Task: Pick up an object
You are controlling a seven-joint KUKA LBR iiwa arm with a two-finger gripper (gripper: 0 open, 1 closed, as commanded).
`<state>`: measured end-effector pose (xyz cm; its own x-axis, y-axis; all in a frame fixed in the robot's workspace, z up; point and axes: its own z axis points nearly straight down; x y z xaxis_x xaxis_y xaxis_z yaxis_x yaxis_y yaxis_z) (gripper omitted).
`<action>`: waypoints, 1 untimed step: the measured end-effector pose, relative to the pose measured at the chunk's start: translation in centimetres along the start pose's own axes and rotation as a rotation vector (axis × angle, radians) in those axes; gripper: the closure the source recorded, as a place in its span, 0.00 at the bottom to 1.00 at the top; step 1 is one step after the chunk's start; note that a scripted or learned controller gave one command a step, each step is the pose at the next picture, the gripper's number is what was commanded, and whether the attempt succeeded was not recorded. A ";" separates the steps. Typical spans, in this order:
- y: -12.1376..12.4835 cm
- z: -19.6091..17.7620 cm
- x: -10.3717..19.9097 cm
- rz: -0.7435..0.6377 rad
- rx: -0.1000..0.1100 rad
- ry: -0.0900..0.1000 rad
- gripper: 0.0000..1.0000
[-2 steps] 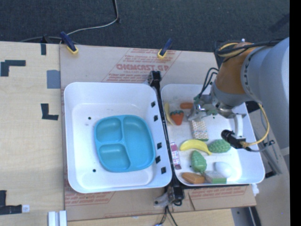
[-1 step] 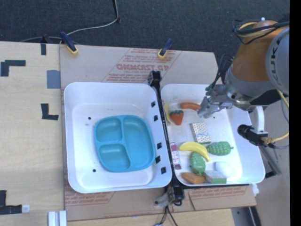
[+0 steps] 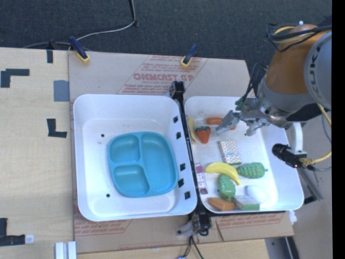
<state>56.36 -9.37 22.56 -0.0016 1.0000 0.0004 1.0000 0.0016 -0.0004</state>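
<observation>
The right bin (image 3: 272, 150) holds several toy foods: an orange carrot-like piece (image 3: 214, 121), a red piece with a green top (image 3: 202, 134), a small patterned box (image 3: 230, 151), a banana (image 3: 222, 169), a bumpy green item (image 3: 252, 170) and a green pepper (image 3: 226, 186). My gripper (image 3: 241, 124) hangs over the bin's far part, just right of the orange piece. It is open, its two dark fingers (image 3: 229, 121) are spread, and nothing sits between them.
A blue divided plate (image 3: 143, 163) lies in the left bin (image 3: 86, 144). A black divider (image 3: 183, 144) with clips runs between the bins. A pink bar (image 3: 200, 177) lies by the right bin's left wall; an orange-brown piece (image 3: 221, 203) and a white lump (image 3: 253, 190) are at its near edge.
</observation>
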 end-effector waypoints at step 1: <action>4.3 6.8 -0.8 0.001 0.003 -0.001 0.00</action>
<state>60.64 -10.19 15.77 -0.0006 1.0000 -0.0002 1.0000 0.0006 -0.0032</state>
